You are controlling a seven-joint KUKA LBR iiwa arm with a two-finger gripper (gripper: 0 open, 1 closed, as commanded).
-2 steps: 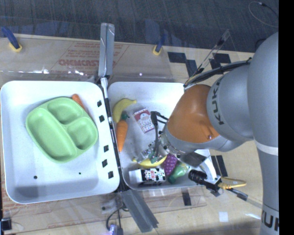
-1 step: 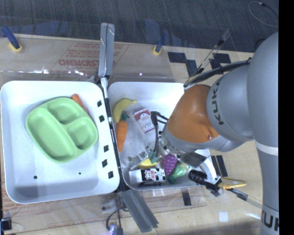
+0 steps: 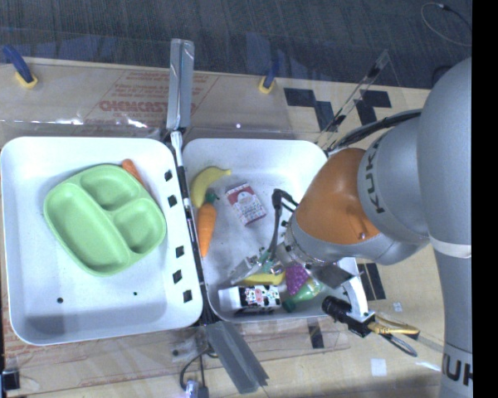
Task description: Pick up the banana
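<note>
Arm low over the right bin's near corner, banana lying free at the far left.

Open floor in the right bin (image 3: 303, 152) runs across its far and middle stretch; the clutter crowds toward 6 o'clock. The banana (image 3: 206, 181) lies at about 10 o'clock, close to the divider wall, with the carrot (image 3: 206, 229) just below it and a small red-and-white packet (image 3: 246, 203) beside them. Down at 6 o'clock sit a purple grape bunch (image 3: 295, 279) and a black-and-white box (image 3: 256, 298). The left bin (image 3: 17, 222) carries a green divided plate (image 3: 105, 216), an orange item peeking behind its far edge. The gripper (image 3: 270, 264) hangs over the near clutter, well apart from the banana; how far it's open, I can't tell.
</note>
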